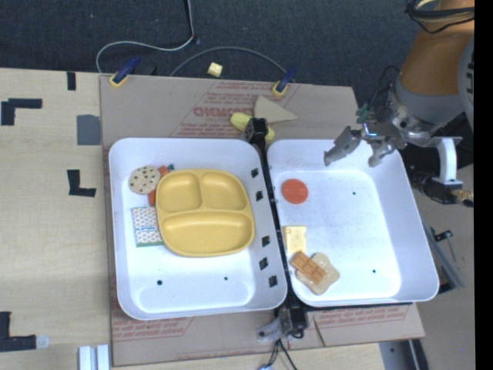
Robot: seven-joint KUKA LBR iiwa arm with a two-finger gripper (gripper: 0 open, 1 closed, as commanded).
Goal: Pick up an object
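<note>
Nearest the camera, a waffle-like toy [314, 270] lies by the front left corner of the right bin [400, 206], touching a flat yellow slice [294, 238] just behind it; a red-orange disc [294, 191] sits farther back along the same left wall. All three look like small light plastic play food, stiff and probably slick, and they lie low on the bin floor, so the likeliest hold is across the narrow width of a piece, with the jaws pressed right down to the floor. The disc stands apart from the others and looks the easiest to take cleanly. The gripper [359, 149] hangs over the right bin's back edge, jaws spread apart and holding nothing. In the left bin [123, 206] a yellow divided plate [204, 211] occupies the middle, with a cookie [144, 179] and a patterned card [145, 226] beside its left rim.
</note>
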